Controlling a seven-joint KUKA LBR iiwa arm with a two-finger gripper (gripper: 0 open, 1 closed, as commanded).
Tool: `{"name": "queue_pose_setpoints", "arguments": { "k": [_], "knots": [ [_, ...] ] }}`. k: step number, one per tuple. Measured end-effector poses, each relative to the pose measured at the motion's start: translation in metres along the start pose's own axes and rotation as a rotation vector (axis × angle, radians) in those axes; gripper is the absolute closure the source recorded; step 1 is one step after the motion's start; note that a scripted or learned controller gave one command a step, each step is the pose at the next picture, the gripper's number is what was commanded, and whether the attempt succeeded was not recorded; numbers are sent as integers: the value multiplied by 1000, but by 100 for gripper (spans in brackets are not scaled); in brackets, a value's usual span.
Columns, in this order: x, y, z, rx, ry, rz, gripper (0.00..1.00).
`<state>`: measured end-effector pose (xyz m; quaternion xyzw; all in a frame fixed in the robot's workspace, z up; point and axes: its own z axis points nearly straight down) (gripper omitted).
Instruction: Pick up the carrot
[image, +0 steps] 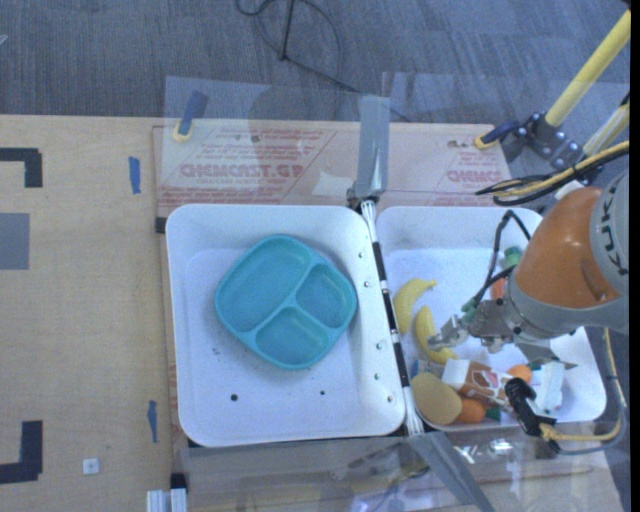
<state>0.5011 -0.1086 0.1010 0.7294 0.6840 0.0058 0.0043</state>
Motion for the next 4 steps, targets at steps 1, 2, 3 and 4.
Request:
{"name": "queue_pose_setpoints", "arguments": {
  "k": [1, 2, 3, 4],
  "knots": [
    [-2, 2, -12, -8, -1, 6, 100],
    [78, 14, -83, 15, -6, 364, 100],
    [83, -17, -92, 19, -5, 346, 100],
    [52, 15, -82, 15, -8, 612, 100]
  ]
}}
